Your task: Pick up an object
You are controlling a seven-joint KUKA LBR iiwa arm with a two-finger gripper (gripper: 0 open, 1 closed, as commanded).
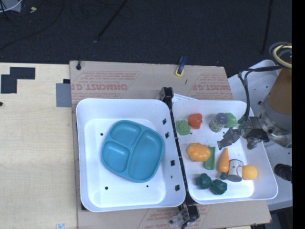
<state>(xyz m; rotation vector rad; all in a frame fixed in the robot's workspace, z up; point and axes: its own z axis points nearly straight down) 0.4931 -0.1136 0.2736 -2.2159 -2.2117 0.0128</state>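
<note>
Reaching in from the right, gripper (237, 136) low over the right bin (267, 187), fingers spread wide, holding nothing. Just below, touching nothing, an orange toy carrot (223, 161) beside a yellow toy pepper (198, 151).

The only readable text was on the cardboard sheet (143, 80) under the two bins: red print, upside down from this angle. Left of centre it read something like "CHEMCAST G.P.", though the letters were blurry so I wouldn't swear to it. The same wording repeated on the right near the back edge, and a strip of red print peeked out at the front edge, too small to read.
</note>
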